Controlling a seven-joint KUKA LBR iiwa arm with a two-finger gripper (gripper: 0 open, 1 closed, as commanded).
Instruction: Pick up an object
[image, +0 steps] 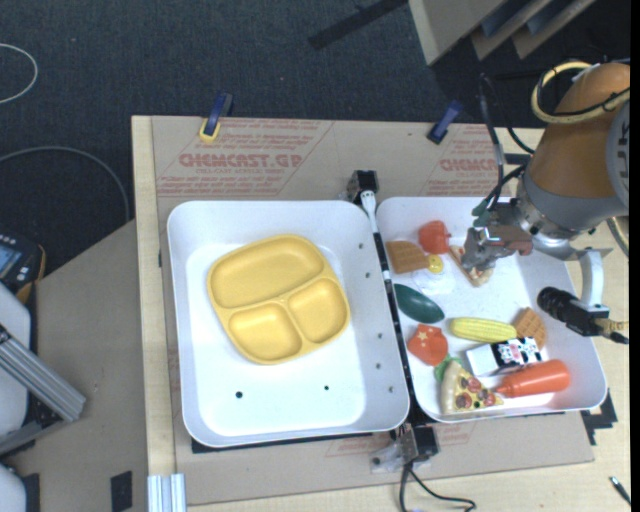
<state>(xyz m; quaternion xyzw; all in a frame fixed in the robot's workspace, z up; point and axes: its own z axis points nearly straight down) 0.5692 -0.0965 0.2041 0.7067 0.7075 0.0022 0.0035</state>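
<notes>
The gripper (482, 256) is down in the right bin (590, 340), at its far side just right of the toy tomato (434, 237), poised over a small brownish item I can't identify, so this looks like the reach-and-grasp step. Whether the claw is spread or clamped I cannot tell, since the wrist body hides it; next it needs a firm close and a straight lift. Other candidates lie nearer than the tomato: corn cob (484, 328), carrot (535, 378), pizza slice (462, 388).
</notes>
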